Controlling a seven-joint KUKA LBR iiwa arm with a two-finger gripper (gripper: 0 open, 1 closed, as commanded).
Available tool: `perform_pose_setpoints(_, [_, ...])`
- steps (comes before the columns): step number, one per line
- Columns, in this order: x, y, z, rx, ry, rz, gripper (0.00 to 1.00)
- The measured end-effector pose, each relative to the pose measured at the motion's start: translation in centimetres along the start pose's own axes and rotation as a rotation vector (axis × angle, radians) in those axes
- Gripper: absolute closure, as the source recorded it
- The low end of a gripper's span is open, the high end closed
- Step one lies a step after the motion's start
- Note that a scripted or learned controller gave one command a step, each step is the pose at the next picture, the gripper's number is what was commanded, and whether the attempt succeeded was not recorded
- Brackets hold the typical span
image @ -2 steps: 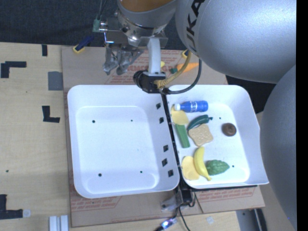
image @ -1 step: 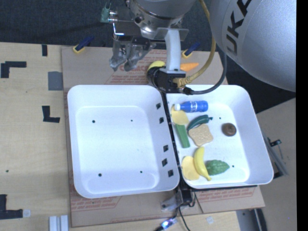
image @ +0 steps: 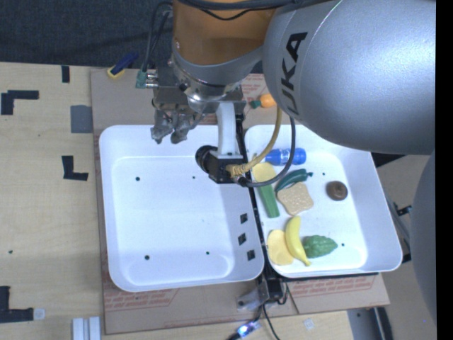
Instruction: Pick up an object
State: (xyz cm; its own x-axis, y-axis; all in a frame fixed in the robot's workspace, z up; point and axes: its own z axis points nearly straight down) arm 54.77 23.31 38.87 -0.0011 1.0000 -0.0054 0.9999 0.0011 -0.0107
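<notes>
The left bin (image: 170, 218) holds no objects. The right bin (image: 354, 190) holds, largest to smallest: banana (image: 296, 241) at 6 o'clock, green leafy piece (image: 320, 246) just beside it, cracker (image: 296, 200) centrally, blue bottle (image: 289, 156) at 11, brown round (image: 337, 190) at 3. The gripper (image: 172, 131) hangs over the left bin's 12 o'clock rim, fingers narrowly parted, holding nothing.

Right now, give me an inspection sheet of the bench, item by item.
Surface: bench bears left bin and right bin side by side.
Job's things: in the right bin, banana, green leafy piece, cracker, brown round piece, blue bottle, green stick, yellow pieces.
Clutter: nothing seen.
Grippers: gripper over the left bin's far edge, nothing held.
Cables: yellow cable along the wrist.
Surroundings: black marks on the bench.
</notes>
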Motion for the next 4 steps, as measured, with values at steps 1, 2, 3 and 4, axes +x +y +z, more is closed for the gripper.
perform_pose_setpoints(1, [0.1, -2.2, -3.6, -0.010, 0.006, -0.003, 1.00])
perform_pose_setpoints(2, [0.0, -5.7, -9.6, -0.015, 0.009, -0.004, 1.00])
perform_pose_setpoints(3, [0.0, -4.8, 2.1, 0.001, -0.001, 0.000, 1.00])
perform_pose_setpoints(4, [0.1, -6.5, -2.4, -0.012, 0.007, -0.003, 1.00])
